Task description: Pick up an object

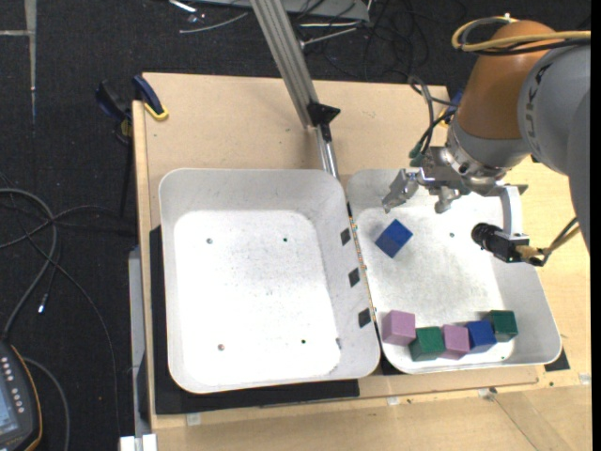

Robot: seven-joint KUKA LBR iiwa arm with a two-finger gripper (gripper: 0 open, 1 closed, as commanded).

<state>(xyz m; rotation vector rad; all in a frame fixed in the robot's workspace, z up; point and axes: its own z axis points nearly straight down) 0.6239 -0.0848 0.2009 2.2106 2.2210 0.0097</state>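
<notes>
Over on the desk point(235, 111), right bin point(535, 294), the lone blue cube point(393, 238) sits just below-left of the gripper point(420, 195), whose jaws look spread and empty.

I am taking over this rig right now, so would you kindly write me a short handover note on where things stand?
Claw: open, holding nothing, hovering over the far end of the right white bin.
Nearest thing: a lone blue cube, lying in that bin just below the claw, apart from it.
Others: a row along the bin's near wall, purple cube, green cube, second purple cube, second blue cube, second green cube.
Done: nothing lifted.
Left: descend, close on one cube, lift.
</notes>
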